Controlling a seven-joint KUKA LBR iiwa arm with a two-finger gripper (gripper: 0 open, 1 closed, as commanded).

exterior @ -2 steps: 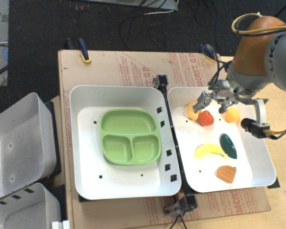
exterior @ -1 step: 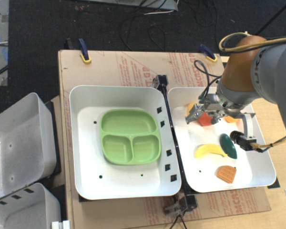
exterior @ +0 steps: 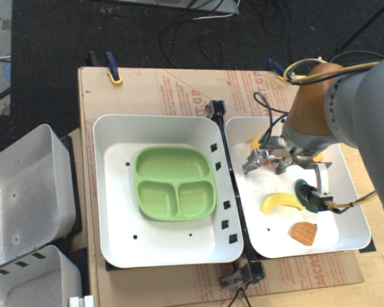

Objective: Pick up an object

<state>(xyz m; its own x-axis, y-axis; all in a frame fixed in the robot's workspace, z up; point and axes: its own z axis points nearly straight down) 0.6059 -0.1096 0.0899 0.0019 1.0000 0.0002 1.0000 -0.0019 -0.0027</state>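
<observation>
My gripper [exterior: 266, 166] hangs over the far left part of the right bin [exterior: 352, 235]. Its fingers stand apart and nothing shows between them. A yellow banana [exterior: 280, 203] lies on the bin floor just in front of the gripper, apart from it. An orange-brown waffle-like piece [exterior: 303, 233] lies nearer the front edge, to the right of the banana. A small yellow bit [exterior: 255, 145] shows by the gripper's far side; I cannot tell what it is.
The left bin [exterior: 109, 171] holds a green divided plate [exterior: 175, 182] at its middle. A black divider rail [exterior: 229, 184] runs between the two bins. The grey arm with its orange band [exterior: 313, 104] covers the right bin's far right part.
</observation>
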